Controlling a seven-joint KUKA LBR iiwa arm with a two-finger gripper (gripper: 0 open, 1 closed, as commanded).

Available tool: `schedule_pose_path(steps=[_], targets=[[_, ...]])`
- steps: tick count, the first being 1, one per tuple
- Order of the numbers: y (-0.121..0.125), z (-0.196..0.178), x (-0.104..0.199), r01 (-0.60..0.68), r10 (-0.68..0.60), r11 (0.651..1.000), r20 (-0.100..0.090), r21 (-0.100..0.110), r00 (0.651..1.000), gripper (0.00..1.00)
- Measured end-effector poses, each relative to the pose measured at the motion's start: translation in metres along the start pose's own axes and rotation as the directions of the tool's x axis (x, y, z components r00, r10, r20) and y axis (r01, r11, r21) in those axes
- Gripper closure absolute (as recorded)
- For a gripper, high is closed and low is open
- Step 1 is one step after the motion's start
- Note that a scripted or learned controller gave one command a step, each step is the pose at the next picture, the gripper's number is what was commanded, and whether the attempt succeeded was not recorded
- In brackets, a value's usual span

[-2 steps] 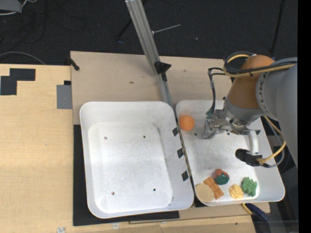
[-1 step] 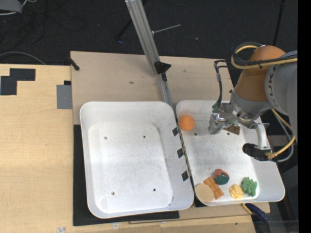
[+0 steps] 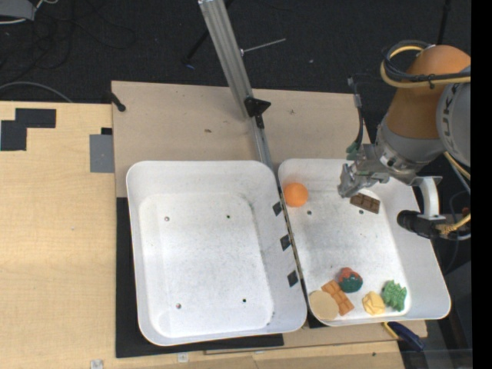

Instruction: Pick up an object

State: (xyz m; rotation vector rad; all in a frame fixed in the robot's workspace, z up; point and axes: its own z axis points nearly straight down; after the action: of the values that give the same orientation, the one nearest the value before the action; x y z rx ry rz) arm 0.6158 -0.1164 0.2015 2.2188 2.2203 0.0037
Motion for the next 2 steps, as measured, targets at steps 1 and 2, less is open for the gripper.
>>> schedule_pose_path(steps=[1,2], targets=[[0.0,-0.001,0.0,0.002,-0.002,1.0,0.0,0.005,1.0,1.0],[-0.016,0.001,0.059,0.003,-0.003,1.0,-0.003,0.009,1.0,1.0]])
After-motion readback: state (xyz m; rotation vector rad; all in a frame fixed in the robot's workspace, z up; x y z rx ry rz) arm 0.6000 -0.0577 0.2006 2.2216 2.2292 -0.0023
